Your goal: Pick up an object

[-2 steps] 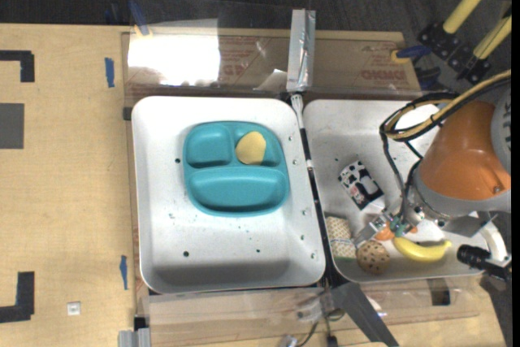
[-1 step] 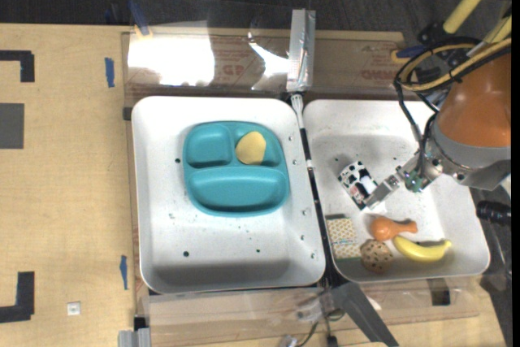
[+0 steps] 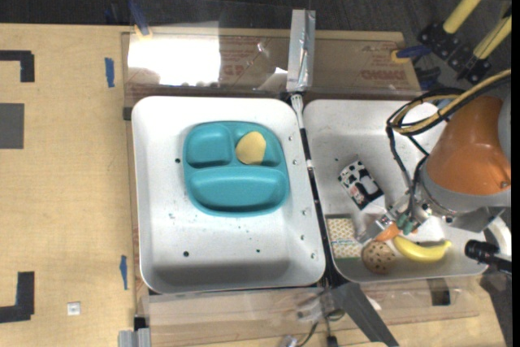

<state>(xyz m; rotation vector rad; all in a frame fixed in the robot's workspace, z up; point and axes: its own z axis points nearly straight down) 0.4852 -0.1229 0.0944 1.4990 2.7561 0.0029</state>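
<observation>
One banana (image 3: 421, 249): yellow, curved, lying in right bin (image 3: 325, 134) | claw (image 3: 400, 225) just above-left | grip state unclear

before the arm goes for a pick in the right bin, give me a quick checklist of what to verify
1. Gripper is over the right bin, low near its front: ok.
2. Finger state visible: cannot tell, the wrist and cables cover it.
3. Target isolated: not ok. The banana, the brown speckled ball and a small orange piece crowd together under the gripper.
4. Anything already held: cannot tell.
5. Easier target free: ok, the black and white item lies apart from the cluster.
6. Left bin undisturbed, yellow item in the teal tray: ok.
</observation>
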